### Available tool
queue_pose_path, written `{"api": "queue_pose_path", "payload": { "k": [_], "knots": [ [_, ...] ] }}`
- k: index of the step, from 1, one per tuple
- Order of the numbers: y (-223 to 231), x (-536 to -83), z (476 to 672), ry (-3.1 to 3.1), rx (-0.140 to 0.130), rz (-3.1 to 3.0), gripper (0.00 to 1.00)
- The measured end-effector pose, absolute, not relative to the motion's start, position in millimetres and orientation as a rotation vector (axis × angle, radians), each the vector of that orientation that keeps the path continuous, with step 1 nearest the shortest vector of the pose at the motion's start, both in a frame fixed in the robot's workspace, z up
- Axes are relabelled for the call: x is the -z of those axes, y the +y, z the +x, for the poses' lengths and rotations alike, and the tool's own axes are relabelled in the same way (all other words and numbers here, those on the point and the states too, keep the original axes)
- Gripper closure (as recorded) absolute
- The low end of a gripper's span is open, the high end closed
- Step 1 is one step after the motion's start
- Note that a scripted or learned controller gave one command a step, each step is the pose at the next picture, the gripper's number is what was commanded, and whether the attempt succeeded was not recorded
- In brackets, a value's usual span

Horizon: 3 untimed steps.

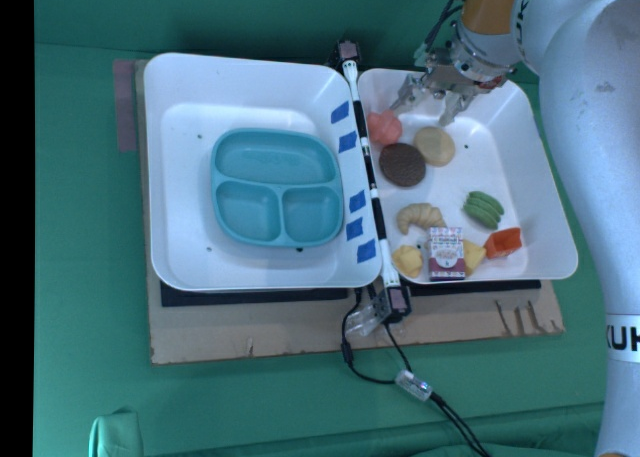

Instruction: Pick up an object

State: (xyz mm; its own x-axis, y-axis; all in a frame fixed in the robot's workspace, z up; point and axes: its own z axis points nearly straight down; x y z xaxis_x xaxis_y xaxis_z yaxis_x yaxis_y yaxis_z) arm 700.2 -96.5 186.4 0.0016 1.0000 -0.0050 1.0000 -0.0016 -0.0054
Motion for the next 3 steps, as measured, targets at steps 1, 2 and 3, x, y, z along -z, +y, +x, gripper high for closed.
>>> {"api": "queue_pose_path", "payload": {
  "k": [1,2,3],
  "knots": [
    [-97.7,-187.5,647.8,-2.225,0.008,-2.241,0.0],
    [-109.8,-188.1,618.0,-2.227,0.012,-2.241,0.0],
    [-112.2,-204.1,620.7,-2.229,0.025,-2.255,1.0]
  ]
}}
